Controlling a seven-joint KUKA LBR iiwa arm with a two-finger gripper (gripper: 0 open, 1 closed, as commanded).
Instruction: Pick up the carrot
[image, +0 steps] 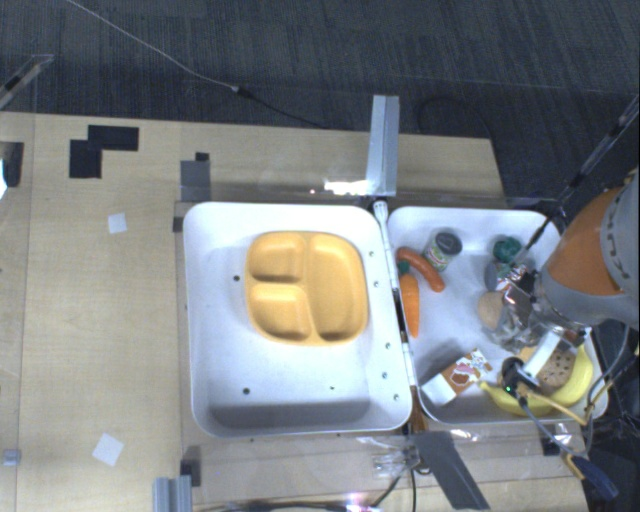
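Both bins (215, 330) are white. The compartmented plate (305, 287) is yellow-orange. The carrot (409, 304) is orange; the sausage (421, 269) is red-orange. The banana (545, 395) is yellow. The arm (600, 255) is grey with an orange band.

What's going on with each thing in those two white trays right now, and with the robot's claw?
carrot: lying loose by the right bin's left wall.
sausage: lying flat beside the carrot's top.
yellow divided plate: upright in the left bin.
small can: standing.
banana: lying flat.
gripper: low over the right bin, away from the carrot.
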